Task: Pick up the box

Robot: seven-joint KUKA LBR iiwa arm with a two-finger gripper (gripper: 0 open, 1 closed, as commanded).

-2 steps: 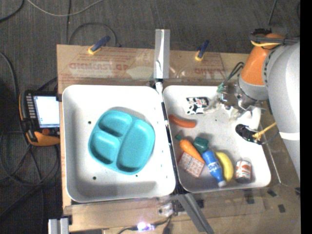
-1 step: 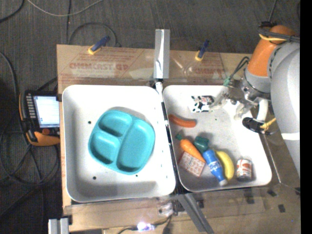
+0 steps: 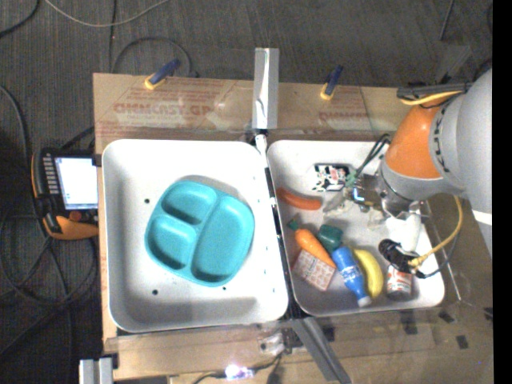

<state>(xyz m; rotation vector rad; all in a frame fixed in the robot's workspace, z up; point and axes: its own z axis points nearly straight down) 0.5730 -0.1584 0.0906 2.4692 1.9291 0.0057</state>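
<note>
My gripper (image 3: 352,194) is hanging over the right bin (image 3: 436,298) — grip state I cannot tell. The box (image 3: 314,270) is lying near that bin's front-left corner, just beside the carrot (image 3: 314,246).

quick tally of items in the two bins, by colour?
Teal: 2, divided plate, small block
Orange: 2, carrots
Blue: 1, bottle
Yellow: 1, banana
Patterned: 1, box
Brown: 1, small jar
Total: 8
</note>
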